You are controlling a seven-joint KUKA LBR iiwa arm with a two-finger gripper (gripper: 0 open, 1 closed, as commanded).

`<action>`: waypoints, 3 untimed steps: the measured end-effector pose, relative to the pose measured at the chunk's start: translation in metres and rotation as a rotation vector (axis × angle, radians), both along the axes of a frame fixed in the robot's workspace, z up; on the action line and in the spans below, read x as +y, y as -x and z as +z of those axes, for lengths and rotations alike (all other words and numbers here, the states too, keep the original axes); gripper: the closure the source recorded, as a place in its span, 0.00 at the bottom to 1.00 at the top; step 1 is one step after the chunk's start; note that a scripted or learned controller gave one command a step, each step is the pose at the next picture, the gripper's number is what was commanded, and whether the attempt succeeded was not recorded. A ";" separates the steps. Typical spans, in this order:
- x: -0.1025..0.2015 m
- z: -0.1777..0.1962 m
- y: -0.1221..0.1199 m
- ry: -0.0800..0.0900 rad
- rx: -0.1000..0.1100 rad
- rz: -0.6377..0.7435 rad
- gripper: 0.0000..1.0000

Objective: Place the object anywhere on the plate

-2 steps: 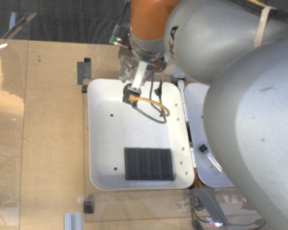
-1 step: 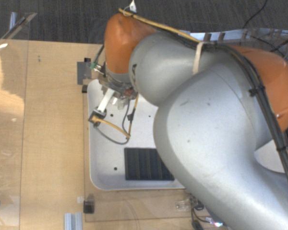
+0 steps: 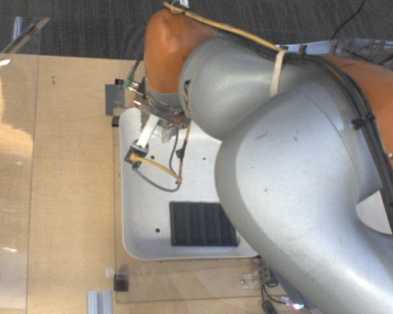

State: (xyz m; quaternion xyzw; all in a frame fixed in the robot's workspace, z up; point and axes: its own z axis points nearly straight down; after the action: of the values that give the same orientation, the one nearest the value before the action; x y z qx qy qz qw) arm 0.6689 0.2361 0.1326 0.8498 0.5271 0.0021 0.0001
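My gripper (image 3: pixel 165 128) hangs under the orange wrist band, over the far left part of the left white bin (image 3: pixel 141 237). The bulk of the grey arm covers it from the right, and no object can be made out in it. A black ribbed rectangular slab (image 3: pixel 202 224) lies flat on the bin floor near the front edge, well in front of the gripper and apart from it. The arm hides the right part of this bin.
A sliver of the right bin (image 3: pixel 378 216) shows under the arm. A grey bracket (image 3: pixel 112 99) sits at the left bin's far corner, and a small black block (image 3: pixel 120 282) lies on the wooden bench (image 3: pixel 59 195) in front.
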 end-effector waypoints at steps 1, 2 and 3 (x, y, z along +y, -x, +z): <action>0.000 0.006 0.001 0.000 0.000 0.275 1.00; -0.001 -0.003 0.024 0.002 -0.001 0.797 1.00; -0.013 -0.042 0.057 0.012 -0.010 1.329 1.00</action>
State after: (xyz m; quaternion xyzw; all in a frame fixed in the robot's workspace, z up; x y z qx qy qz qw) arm 0.6115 0.2231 0.0907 0.3441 0.9389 0.0027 0.0060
